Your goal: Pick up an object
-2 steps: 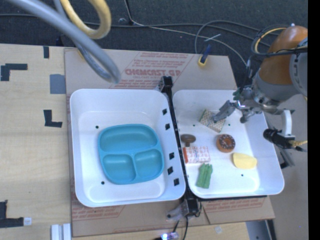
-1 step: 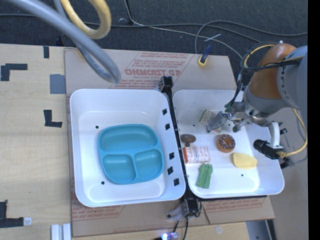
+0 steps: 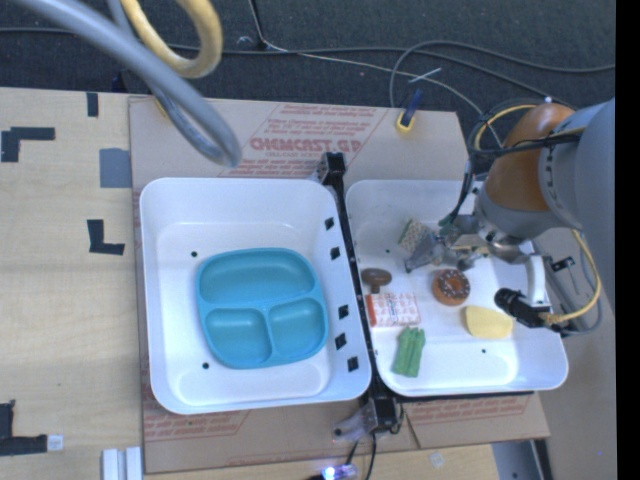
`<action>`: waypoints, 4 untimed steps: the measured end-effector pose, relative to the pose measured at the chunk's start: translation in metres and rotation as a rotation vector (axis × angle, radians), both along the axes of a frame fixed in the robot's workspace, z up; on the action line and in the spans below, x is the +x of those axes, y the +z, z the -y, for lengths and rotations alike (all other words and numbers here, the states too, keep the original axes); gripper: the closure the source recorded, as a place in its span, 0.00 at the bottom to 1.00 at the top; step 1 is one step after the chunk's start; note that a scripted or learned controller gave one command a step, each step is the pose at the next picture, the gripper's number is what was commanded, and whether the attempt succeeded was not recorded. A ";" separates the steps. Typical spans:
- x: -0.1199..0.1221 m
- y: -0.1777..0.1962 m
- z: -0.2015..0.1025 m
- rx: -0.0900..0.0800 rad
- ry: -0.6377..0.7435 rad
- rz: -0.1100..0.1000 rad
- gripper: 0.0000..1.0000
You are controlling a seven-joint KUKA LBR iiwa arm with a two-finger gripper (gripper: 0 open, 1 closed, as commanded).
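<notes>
One overhead, slanted view looks down on a bench covered with brown cardboard. Two shallow white bins sit side by side in the middle of the frame, touching along a black divider.

The left bin (image 3: 160, 268) holds one thing: a light blue divided plate (image 3: 262, 304) with three compartments, one long across the top and two smaller below. It lies flat near the bin's centre.

The right bin (image 3: 540, 368) holds six small items. One speckled grey-green block (image 3: 411, 233) sits toward the upper middle. One small brown disc (image 3: 376, 277) lies close to the divider. One white packet with red print (image 3: 393, 308) lies just below that disc. One green ridged piece (image 3: 408, 352) sits below the packet, near the bin's lower edge. One round brown cookie-like disc (image 3: 451, 287) sits near the centre. One pale yellow wedge (image 3: 487, 322) lies at lower right, just beside the cookie-like disc.

The grey arm enters from the right side of the frame, its orange band at upper right. Its gripper (image 3: 440, 250) hangs low over the right bin, between the speckled block and the cookie-like disc. I cannot tell how far apart its tips are, and no item is visibly held between them.

At upper left, one grey hose (image 3: 120, 48) and one yellow hose (image 3: 195, 13) cross the frame.
</notes>
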State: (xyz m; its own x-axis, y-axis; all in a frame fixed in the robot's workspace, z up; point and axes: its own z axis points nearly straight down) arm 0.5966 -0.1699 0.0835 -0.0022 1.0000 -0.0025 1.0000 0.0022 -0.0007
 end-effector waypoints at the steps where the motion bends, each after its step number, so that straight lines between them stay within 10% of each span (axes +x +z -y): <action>1: 0.001 0.013 0.000 -0.001 0.001 0.004 1.00; 4: 0.012 0.141 0.002 0.003 -0.001 0.002 1.00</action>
